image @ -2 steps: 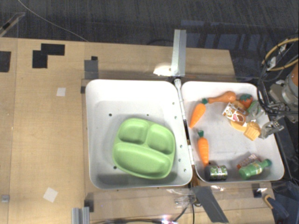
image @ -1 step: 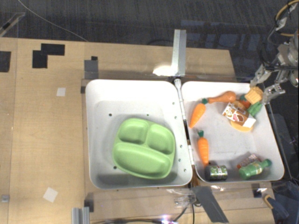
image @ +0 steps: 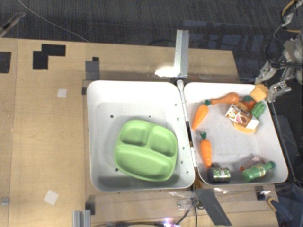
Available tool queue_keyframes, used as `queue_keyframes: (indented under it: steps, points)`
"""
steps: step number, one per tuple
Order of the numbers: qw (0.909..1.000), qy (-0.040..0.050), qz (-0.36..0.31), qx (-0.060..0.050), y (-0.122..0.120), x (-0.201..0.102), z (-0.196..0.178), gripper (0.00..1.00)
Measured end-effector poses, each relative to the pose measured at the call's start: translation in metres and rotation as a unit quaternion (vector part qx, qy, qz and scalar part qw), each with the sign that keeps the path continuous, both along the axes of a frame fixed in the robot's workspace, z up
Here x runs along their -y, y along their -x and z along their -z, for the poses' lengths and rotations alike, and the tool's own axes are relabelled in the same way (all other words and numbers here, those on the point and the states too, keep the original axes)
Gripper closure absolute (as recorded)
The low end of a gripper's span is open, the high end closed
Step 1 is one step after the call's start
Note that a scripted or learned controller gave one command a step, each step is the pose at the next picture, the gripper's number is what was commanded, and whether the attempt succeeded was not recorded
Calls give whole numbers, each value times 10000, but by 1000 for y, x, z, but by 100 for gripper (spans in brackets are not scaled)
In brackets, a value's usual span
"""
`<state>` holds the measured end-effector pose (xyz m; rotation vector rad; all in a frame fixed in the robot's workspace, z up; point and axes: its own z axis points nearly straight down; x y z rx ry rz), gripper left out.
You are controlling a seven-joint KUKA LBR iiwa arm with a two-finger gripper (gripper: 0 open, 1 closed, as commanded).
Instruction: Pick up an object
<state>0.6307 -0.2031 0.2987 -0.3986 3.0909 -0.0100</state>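
My gripper [image: 271,81] sits at the upper right, over the far right corner of the right bin [image: 280,145], fingers spread apart. A yellow corn piece [image: 259,92] lies just below and between the fingers; I cannot tell whether they touch it. Beside the corn: a green item [image: 258,109], a snack packet [image: 241,117] on a yellow slice, a drumstick [image: 225,99]. Two carrots, one tilted near the divider [image: 200,115], one lower [image: 206,151]. Along the near wall: a can [image: 220,174], a green bottle [image: 257,171], a small reddish packet [image: 251,162]. Left bin [image: 99,103] holds a green divided plate [image: 146,149], resting flat.
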Motion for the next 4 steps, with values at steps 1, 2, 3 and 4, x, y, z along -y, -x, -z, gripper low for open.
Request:
queue_keyframes:
  steps: [1,2,3,4]
  points:
    - [10000,6,-8,57,-2,-1,-14,100]
    - [9974,-23,721,-66,-38,1,1,100]
    - [9987,-33,498,-87,8,-59,35,100]
    - [9995,-25,317,-78,-40,-70,51,100]
